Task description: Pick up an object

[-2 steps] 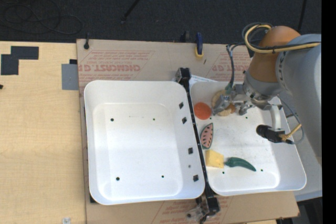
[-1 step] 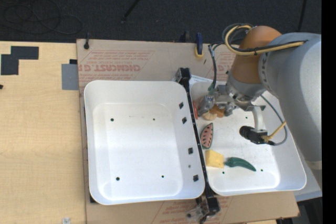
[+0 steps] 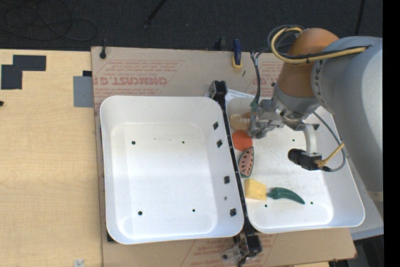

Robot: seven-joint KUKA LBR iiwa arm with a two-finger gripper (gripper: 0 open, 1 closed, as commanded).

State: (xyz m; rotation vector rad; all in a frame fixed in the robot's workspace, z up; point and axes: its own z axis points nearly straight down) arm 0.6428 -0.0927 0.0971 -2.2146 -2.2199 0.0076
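The orange object (image 3: pixel 242 139) lies in the right bin (image 3: pixel 340 212), near its left wall, just beside the gripper (image 3: pixel 259 128). It seems light and rounded, perhaps slippery; hold it across the middle. The gripper's state I cannot tell.

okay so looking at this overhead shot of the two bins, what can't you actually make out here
- Gripper, camera view: whether its fingers are open or shut; the wrist above covers them.
- Orange object: its full shape, since the gripper overlaps its upper edge.
- Right bin: its far right part is covered by the arm.
- Pale object near the divider: too small and washed out to identify.
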